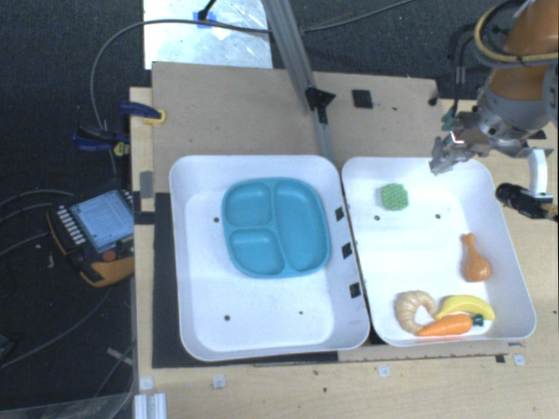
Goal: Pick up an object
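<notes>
My gripper [443,161] hangs over the far edge of the right bin [419,256], up and to the right of a small green bumpy object [394,196]. Nothing shows between the fingertips. Along the bin's right side lies an orange-brown drumstick shape [474,257]. In the near right corner a beige croissant [412,306], a yellow banana [467,305] and an orange carrot [447,325] lie bunched together.
The left bin [201,321] holds a blue divided plate [276,226]. A grey pole [293,42] slants across the board behind the bins. Clamps and a handheld device [96,234] lie off the bench at left.
</notes>
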Robot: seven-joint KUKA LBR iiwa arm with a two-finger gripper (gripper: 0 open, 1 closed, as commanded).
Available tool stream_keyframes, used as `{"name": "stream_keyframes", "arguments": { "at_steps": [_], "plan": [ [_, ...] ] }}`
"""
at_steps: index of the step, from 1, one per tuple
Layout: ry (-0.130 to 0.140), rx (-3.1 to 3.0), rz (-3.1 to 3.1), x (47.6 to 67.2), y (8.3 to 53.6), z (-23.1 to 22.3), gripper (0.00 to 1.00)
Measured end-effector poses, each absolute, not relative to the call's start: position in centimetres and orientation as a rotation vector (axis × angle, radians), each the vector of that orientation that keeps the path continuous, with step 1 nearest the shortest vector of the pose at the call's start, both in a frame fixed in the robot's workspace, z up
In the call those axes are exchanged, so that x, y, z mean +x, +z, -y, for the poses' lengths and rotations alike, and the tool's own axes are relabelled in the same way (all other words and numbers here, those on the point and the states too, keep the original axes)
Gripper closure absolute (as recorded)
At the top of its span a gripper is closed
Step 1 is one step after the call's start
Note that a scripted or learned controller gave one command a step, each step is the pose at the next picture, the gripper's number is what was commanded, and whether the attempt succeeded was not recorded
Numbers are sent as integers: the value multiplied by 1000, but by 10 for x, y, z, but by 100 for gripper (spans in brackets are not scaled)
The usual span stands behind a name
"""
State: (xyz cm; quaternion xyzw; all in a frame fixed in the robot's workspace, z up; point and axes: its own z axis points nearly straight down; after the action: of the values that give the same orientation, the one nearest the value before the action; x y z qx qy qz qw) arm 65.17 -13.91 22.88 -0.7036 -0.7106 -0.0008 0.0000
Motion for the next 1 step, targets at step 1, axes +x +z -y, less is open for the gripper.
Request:
{"name": "stream_keyframes", "arguments": {
  "at_steps": [1],
  "plan": [
    [-2,-2209,2232,631,222,82,100]
  ]
}}
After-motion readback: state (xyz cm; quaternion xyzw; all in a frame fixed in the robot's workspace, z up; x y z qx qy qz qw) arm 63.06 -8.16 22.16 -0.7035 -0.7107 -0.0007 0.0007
